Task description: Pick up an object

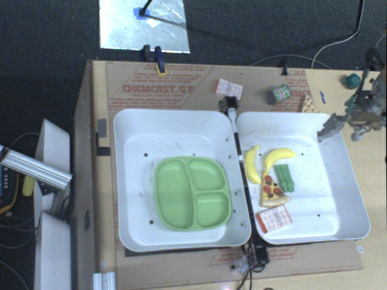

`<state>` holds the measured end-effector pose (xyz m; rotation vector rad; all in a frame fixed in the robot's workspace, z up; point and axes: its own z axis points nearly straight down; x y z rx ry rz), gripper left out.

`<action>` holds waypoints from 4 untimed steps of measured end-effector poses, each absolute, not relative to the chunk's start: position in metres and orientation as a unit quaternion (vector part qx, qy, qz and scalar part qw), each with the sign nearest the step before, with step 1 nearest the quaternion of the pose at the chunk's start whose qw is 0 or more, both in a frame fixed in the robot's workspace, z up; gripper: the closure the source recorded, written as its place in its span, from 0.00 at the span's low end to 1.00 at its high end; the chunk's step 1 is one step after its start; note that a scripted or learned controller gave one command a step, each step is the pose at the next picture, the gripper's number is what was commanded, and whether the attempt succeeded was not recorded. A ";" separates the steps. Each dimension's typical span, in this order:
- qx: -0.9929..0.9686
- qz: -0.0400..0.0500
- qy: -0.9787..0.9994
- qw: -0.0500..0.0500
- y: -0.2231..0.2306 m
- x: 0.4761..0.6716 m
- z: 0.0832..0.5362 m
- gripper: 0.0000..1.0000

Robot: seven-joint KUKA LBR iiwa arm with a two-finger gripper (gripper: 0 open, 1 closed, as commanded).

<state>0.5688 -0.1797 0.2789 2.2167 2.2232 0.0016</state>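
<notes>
The right bin [338, 222] holds two yellow bananas, a small one [251, 165] by the divider and a curved one [279, 156] beside it. A green pickle-like piece [285, 177], a toy pizza slice [273, 193] and a red-and-white packet [274, 220] lie just below them. My gripper [343, 130] hovers over the bin's upper right corner, well to the right of the objects. Its two fingers stand apart and open, with nothing between them.
The left bin [136, 138] holds a green divided plate [193, 193]. Behind the bins, the cardboard carries a small green can [280, 93], a paper tag [229, 89] and a teal object [352, 80]. A black divider [240, 162] separates the bins.
</notes>
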 end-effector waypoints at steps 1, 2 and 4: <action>0.706 0.000 0.709 0.000 -0.144 0.561 0.167 0.00; 0.706 0.001 0.708 0.001 -0.101 0.556 0.085 0.00; 0.706 0.001 0.709 0.001 -0.099 0.621 0.085 0.00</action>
